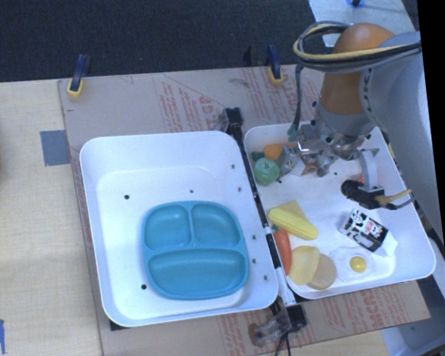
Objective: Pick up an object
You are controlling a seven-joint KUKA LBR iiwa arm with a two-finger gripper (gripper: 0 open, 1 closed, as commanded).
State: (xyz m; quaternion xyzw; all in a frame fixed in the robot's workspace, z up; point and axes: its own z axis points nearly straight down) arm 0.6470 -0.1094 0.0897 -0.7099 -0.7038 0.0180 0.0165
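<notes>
Camera view: the tool [309, 154] hangs low at the far end of the right bin [414, 265], near a green ball [266, 170]. I cannot tell how it is set. A yellow corn [292, 222] lies in the middle. A blue plate [195, 250] sits in the left bin [108, 226].

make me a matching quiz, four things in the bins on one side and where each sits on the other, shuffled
Things:
1. blue plate
2. corn
3. green ball
4. carrot

Places:
A. right bin, far left corner
B. middle of the left bin
C. right bin, against its left wall, just nearer than the corn
D. right bin, left of its middle

Pairs: 1-B, 2-D, 3-A, 4-C
</notes>
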